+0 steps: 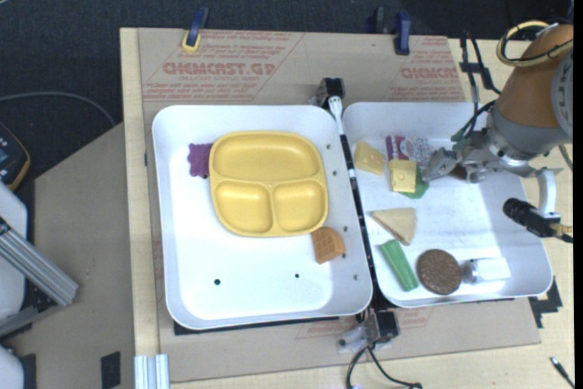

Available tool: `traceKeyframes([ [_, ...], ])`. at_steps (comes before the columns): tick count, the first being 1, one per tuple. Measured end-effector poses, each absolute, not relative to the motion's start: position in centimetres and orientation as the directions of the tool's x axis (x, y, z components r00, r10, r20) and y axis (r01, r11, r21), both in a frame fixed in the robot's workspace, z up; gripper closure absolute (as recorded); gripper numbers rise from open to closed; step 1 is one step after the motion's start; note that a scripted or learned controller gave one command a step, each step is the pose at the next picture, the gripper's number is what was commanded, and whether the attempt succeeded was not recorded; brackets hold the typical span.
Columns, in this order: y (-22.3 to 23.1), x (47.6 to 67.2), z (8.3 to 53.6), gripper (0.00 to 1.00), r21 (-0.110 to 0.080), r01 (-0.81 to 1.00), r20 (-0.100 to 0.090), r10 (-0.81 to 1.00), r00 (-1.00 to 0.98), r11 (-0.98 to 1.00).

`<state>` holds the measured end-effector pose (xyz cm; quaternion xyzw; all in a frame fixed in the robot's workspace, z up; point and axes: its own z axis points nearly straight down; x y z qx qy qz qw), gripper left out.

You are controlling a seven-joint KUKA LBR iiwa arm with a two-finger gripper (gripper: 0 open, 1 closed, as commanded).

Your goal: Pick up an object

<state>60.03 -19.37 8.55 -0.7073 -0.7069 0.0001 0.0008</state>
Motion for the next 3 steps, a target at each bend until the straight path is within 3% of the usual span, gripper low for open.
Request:
traceKeyframes([
  [1, -19.4, 60.1, 9.7, 1.00, 0.004, 1.000, 0.000, 1.000, 0.001, -0.001],
  [3, -20.2, 60.9, 18.7, 1.00, 0.007, 1.000, -0.003, 1.000, 0.000, 0.000],
])
